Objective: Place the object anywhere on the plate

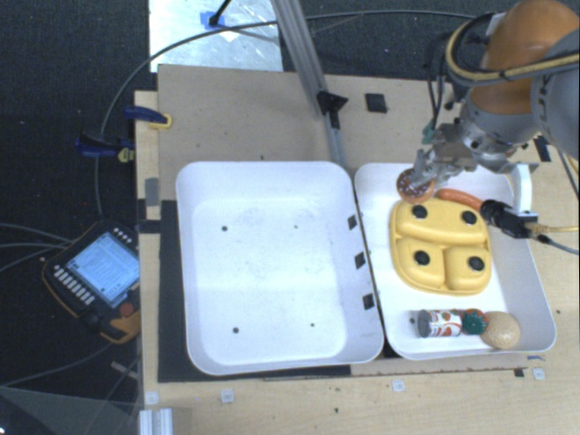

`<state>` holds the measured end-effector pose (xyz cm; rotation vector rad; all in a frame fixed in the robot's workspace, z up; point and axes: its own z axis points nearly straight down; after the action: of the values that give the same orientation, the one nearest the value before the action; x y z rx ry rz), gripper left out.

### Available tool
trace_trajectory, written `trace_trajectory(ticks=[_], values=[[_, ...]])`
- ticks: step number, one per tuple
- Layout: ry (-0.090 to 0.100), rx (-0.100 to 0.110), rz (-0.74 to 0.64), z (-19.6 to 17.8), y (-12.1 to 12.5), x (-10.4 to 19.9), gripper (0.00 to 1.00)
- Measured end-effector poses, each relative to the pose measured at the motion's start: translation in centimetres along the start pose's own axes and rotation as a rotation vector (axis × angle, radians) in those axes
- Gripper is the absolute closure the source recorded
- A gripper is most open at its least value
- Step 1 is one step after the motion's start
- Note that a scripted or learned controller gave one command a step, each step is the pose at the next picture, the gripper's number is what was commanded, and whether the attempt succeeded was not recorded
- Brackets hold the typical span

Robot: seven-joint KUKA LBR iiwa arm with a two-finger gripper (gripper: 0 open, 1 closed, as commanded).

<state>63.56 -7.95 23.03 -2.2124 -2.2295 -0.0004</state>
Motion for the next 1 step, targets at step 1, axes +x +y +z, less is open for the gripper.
trace_trajectory(ticks=[1], values=[[0.001, -0.001, -0.001, -0.11, -2.07, 4.12, 1.00]])
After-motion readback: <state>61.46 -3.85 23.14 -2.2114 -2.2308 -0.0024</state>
